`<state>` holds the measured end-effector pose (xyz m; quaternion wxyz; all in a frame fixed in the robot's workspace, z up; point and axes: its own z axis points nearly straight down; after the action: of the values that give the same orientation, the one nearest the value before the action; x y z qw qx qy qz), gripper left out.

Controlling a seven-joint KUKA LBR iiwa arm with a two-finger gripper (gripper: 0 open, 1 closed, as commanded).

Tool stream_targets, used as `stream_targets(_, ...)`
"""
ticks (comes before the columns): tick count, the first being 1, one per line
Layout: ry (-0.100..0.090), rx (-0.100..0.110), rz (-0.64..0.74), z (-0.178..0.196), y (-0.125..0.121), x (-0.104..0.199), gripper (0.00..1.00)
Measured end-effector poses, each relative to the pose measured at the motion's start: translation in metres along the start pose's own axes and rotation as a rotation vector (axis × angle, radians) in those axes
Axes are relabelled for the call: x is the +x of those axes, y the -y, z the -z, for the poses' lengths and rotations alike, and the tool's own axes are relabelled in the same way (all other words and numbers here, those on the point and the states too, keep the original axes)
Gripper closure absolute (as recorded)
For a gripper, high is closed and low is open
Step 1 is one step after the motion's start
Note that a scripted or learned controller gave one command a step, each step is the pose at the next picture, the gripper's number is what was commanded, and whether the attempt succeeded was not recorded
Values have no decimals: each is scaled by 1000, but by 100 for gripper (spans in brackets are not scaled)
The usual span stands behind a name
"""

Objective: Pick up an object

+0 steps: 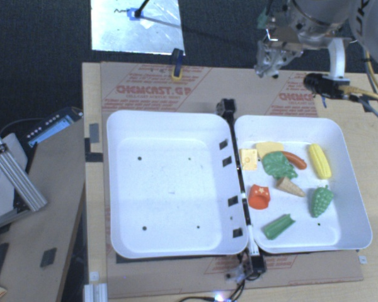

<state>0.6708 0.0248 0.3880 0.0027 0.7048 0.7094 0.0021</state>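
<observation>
- the gripper [269, 68] hangs above the bench, beyond the far rim of the right bin [349, 168] and well apart from everything lying in it.
- how its jaws stand i cannot tell; the tip is small and dark against the cardboard, and nothing shows between them.
- every candidate object lies in the right bin, taken here as the landmark: a yellow corn cob [319, 160] near its far right corner, an orange-red carrot-like piece [295, 159] just left of the corn, and a green leafy piece [278, 165] touching that carrot's near side.
- a yellow block [269, 149] sits by the bin's far rim and a pale yellow square [248, 159] lies close to the bin's left wall.
- toward the middle of the bin there is a tan cone [292, 187], a red pepper-like piece [259, 196] to the left of it, and green grapes [321, 200] to the right.
- a green pod-like piece [278, 226] lies nearest the bin's near rim.
- the left bin [170, 124], touching the right bin along the shared hinge side, holds no toy that i can see.
- judged from this, the task is at its very start: nothing is lifted and no object is chosen.
- what is left is the whole of it: move over the right bin, descend on one piece, close on it and raise it.
- the grapes or the green pod look like easier targets, since each lies apart from its neighbours.
</observation>
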Motion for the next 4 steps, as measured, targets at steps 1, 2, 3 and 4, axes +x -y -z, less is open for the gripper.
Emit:
stream_targets(1, -5, 4, 6, 20, 65, 73, 100)
stream_targets(2, 0, -1, -6, 37, -1, 60, 100)
stream_targets(3, -1, 3, -2, 55, 1, 63, 100)
stream_targets(4, -1, 3, -6, 72, 1, 50, 100)
